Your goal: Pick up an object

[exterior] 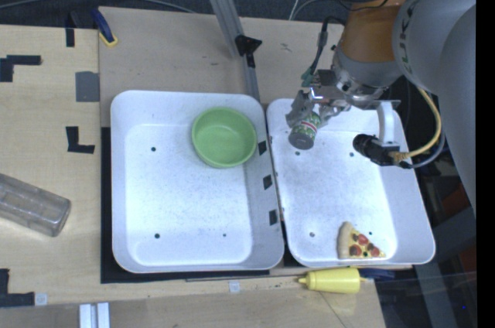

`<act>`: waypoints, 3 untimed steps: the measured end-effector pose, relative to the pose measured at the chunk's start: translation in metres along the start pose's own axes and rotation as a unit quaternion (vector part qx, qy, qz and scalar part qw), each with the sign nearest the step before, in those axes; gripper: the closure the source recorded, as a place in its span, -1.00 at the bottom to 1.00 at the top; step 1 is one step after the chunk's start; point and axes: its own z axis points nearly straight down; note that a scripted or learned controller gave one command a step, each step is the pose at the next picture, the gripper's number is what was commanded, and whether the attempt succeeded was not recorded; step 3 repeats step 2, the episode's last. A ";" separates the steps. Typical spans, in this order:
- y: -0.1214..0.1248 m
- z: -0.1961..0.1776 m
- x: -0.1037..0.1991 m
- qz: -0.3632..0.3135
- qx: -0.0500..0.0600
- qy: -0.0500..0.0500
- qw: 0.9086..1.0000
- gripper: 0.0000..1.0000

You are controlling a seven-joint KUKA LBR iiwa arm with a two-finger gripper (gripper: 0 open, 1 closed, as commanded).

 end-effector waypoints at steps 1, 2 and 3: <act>0.014 -0.001 0.053 -0.001 -0.001 0.000 1.000 1.00; 0.015 0.010 0.107 0.000 0.000 0.000 1.000 1.00; 0.015 0.010 0.107 0.000 0.000 0.000 1.000 1.00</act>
